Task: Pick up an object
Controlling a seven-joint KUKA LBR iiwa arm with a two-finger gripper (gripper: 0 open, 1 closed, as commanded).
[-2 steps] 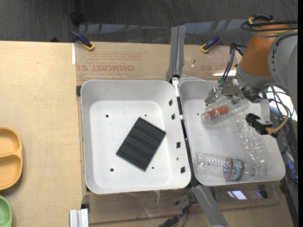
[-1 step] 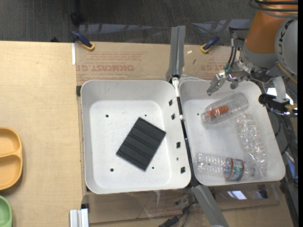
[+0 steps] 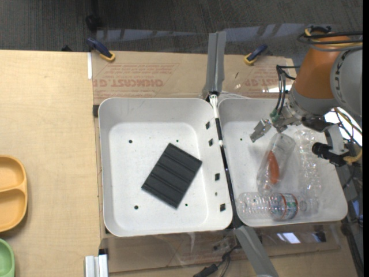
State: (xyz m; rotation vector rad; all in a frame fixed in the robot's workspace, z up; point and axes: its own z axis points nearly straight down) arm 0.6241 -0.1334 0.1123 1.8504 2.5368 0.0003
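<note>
Two bins: left bin (image 3: 115,117) and right bin (image 3: 236,111) sit side by side, walls touching.
Left bin: a black ribbed slab (image 3: 172,175) lies tilted near the middle, open floor all round.
Right bin: clear plastic bottles, outlines hard to trace; one (image 3: 274,205) lies along the front wall, another with an orange patch (image 3: 273,167) just above.
Gripper (image 3: 271,126): over the back of the right bin; fingers spread, gripping nothing.
Arm: cut off at right.

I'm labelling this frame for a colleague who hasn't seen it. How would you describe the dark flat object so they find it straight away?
Start at the two white bins side by side and take the left bin. The black ribbed slab lies flat near its middle, turned at a slant. It is opaque, dark and rectangular, unlike the clear plastic bottle and other see-through items in the right bin.
</note>
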